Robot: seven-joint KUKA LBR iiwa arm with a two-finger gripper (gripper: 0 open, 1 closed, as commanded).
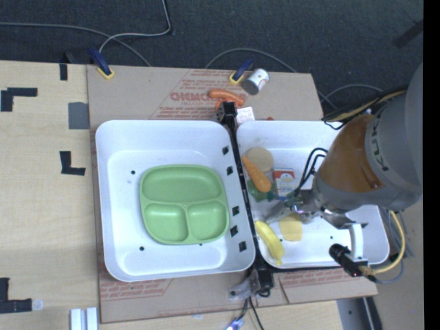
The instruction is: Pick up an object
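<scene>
We can read little here: red lettering is printed on the brown cardboard sheet (199, 98) under the bins, too blurred to spell out, and a small carton (284, 180) with a red and white label lies in the right bin (302, 133), its text too small to make out.

The bench (41, 184) is pale wood with black tape marks, and beyond its far edge lies dark carpet (275, 19) crossed by a white cable (137, 29).

The left bin (165, 133) holds a green divided plate (184, 203) near its middle. In the right bin, a carrot (258, 175) lies against a tan round piece (257, 158) close to the left wall, a banana (269, 240) sits by the near left corner, and a pale yellow block (291, 229) rests just beside it.

The gripper (292, 208) reaches down above that yellow block, and we cannot tell how its jaws stand. The arm (371, 163) covers the bin's right side.
</scene>
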